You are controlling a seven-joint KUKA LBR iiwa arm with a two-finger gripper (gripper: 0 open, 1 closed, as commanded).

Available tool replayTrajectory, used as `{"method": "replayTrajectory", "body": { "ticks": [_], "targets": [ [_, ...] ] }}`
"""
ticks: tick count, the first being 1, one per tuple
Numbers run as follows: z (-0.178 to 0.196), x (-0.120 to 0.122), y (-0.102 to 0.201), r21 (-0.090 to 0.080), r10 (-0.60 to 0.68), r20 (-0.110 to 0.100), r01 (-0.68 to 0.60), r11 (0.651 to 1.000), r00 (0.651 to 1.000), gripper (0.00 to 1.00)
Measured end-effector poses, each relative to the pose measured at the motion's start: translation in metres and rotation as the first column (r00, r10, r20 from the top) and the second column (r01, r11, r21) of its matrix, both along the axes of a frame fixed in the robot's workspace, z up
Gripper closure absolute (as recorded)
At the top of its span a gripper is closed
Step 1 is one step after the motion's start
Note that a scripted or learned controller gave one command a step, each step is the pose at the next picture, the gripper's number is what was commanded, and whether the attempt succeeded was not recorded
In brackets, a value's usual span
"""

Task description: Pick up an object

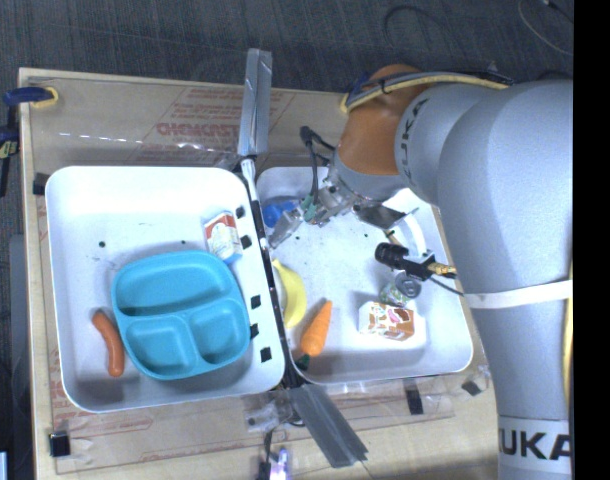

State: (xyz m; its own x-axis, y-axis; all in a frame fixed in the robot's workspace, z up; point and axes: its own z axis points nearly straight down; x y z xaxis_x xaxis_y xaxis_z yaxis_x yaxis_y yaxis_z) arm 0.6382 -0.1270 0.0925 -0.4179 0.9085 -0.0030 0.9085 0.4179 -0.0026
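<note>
Overhead, the grey arm (505,188) comes in from the right and bends down over the right bin (455,353). Its orange band (370,143) sits above the bin's far edge, and the wrist slants down and to the left. The gripper (303,211) hangs low in the far left corner of that bin, close to the divider between the two bins. Whether it is released or clenched cannot be told from this angle, and nothing can be seen held in it.

A small blue thing (278,214) lies just beside the gripper, against the bin's left wall. The gripper covers part of it, so its shape and its long axis are hard to make out.

Nearer the camera along the same wall lies a banana (293,298), its length running roughly along the divider. A carrot (316,328) lies just beside it, tilted, with its thick end toward the bin's middle and its tip toward the near left corner. A small printed packet (388,321) rests near the right wall, well apart from the gripper.

In the left bin (75,198) a blue divided tray (180,313) takes up the near half. An orange sausage (110,343) lies to the tray's left, and a small red and white carton (221,235) stands by the divider. Both bins rest on the table (135,108).
</note>
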Motion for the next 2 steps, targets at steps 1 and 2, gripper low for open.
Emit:
{"method": "replayTrajectory", "body": {
  "ticks": [1, 2],
  "targets": [
    [0.01, 0.001, 0.0, -0.001, 0.004, 0.001, -0.004, 1.0, 1.0, 1.0],
    [0.082, 0.019, -0.02, 0.003, 0.1, 0.002, -0.1, 0.995, 0.995, 1.0]
  ]
}}
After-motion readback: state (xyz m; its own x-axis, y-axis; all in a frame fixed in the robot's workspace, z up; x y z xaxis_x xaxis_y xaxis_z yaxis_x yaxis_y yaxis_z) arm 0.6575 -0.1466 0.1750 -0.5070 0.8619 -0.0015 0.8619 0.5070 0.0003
